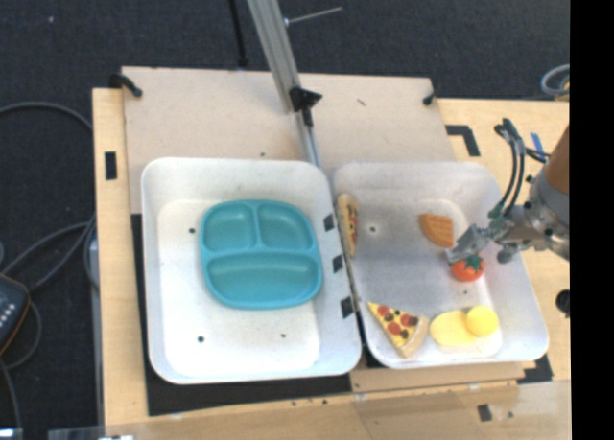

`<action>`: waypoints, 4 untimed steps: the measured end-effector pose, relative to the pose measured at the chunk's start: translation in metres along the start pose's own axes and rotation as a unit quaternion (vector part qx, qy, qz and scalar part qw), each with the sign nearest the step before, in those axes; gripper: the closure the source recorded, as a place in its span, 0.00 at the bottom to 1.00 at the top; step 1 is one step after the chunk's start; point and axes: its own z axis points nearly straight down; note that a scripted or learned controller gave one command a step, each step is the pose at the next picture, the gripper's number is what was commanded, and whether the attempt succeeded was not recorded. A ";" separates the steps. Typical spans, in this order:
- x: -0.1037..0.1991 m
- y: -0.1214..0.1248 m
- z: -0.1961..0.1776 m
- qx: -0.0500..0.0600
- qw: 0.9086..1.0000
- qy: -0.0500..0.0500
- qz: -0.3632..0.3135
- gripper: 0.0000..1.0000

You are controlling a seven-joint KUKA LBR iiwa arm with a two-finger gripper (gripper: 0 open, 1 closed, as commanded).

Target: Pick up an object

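My gripper (pixel 483 252) reaches in from the right over the right bin (pixel 403 184), with the arm's grey wrist at the frame's right side. Its fingers stand open, one finger (pixel 460 248) to the left and the other to the right. A small red tomato (pixel 467 270) lies on the bin floor just below and between them, close to the left finger. I cannot tell whether they touch it. An orange-brown bread piece (pixel 436 229) lies a little up and left of the gripper.
The right bin also holds a pizza slice (pixel 398 325), a yellow fruit pair (pixel 465 326) at the front and a hot dog (pixel 346 223) along its left wall. A teal divided plate (pixel 259 254) lies in the left bin (pixel 173 333). A metal post (pixel 273 31) rises behind the bins.
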 end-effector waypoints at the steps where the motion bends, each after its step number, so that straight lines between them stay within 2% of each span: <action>1: 0.000 0.000 0.000 0.000 1.000 0.000 0.001 0.00; 4: -0.006 0.003 0.129 0.001 1.000 0.000 0.002 0.00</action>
